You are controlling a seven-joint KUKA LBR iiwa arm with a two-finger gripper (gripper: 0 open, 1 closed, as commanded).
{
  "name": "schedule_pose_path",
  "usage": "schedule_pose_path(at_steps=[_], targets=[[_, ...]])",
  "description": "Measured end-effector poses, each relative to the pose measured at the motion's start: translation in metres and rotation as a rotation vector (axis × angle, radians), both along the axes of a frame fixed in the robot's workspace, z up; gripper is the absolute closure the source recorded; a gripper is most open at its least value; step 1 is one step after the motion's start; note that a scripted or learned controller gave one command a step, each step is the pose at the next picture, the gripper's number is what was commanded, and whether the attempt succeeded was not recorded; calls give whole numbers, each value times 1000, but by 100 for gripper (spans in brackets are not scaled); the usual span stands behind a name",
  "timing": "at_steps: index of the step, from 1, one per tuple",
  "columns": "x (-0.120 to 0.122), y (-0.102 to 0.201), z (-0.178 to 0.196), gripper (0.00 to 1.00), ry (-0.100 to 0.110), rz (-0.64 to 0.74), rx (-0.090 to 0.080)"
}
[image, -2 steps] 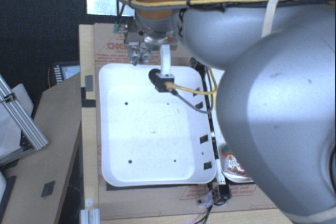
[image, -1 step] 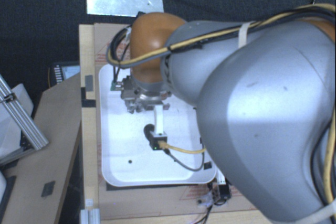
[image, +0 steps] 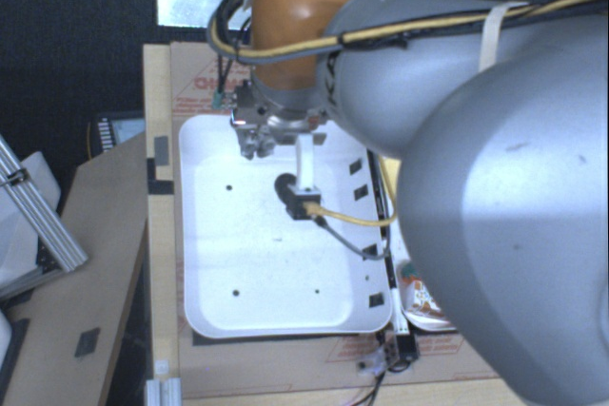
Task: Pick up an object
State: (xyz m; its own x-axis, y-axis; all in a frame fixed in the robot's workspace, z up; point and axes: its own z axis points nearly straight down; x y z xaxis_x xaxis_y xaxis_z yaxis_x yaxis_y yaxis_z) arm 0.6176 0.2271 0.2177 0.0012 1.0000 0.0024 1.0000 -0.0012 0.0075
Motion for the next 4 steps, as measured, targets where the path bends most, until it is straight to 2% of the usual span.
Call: schedule_pose_path(at_steps=[1, 2, 3, 4], targets=[[54, 8, 109, 100, -9, 6, 2], [50, 7, 20, 100, 13, 3, -4], [2, -1, -136, 100, 21, 1, -6], [-135, -13, -24, 100, 9, 7, 1]])
